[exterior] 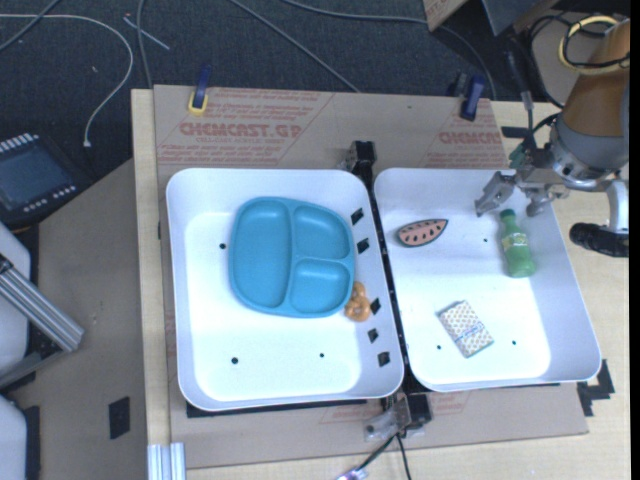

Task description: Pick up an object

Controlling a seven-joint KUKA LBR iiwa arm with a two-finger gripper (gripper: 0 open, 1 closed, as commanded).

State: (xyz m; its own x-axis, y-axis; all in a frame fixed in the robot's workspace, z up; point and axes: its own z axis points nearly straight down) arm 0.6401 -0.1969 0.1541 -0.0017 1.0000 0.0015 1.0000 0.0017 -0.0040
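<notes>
The gripper (517,194) stands over the far part of the right bin (570,298), fingers spread apart and closed on nothing, just above the cap end of the green bottle (517,247). The bottle lies on the bin floor, with a watermelon slice toy (421,232) to its left and a patterned packet (466,327) nearer the front. The left bin (200,288) holds a blue divided plate (291,257) with a small orange toy (358,303) at its edge.

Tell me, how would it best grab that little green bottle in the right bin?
Probably across the green bottle's wider lower body, coming straight down from above. It lies on its side on the right bin's floor, pale cap toward the tool, so its long rounded sides are free for fingers to close on; the cap end looks narrower and likelier to slip.
</notes>
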